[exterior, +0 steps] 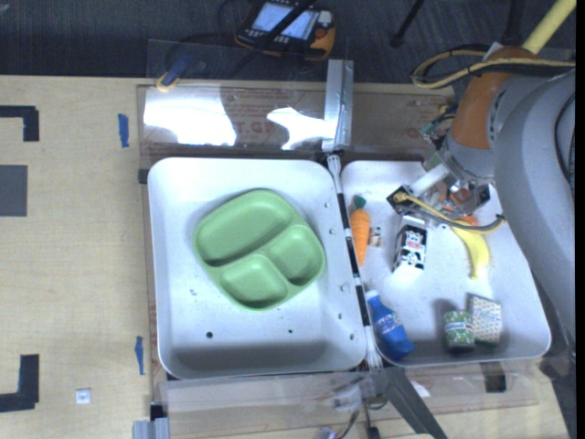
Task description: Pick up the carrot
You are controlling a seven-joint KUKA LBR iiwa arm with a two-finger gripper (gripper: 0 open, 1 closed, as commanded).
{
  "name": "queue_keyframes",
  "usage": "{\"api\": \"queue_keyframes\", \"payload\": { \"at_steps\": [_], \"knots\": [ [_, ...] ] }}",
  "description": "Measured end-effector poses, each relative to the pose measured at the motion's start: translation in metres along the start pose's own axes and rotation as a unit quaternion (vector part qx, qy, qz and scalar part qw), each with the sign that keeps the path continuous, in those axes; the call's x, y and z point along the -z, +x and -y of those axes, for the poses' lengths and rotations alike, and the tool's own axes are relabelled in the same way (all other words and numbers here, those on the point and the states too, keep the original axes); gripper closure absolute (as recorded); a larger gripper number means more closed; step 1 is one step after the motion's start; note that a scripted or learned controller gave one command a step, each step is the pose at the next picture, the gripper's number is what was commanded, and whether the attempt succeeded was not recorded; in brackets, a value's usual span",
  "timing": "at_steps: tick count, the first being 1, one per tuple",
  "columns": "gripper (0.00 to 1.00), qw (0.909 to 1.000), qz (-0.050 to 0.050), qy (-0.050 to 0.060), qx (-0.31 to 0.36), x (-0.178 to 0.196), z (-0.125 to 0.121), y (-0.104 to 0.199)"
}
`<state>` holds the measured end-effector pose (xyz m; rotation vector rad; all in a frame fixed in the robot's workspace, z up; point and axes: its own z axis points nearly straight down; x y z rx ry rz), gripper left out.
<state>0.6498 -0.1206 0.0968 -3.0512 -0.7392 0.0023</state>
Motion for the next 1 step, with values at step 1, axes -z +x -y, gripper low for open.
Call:
{"api": "queue_keyframes", "payload": {
  "at_steps": [1],
  "knots": [
    [1.00,0.9992,-0.001,-0.001,-0.041,-0.0102,0.0131,-0.0096]
  ]
}}
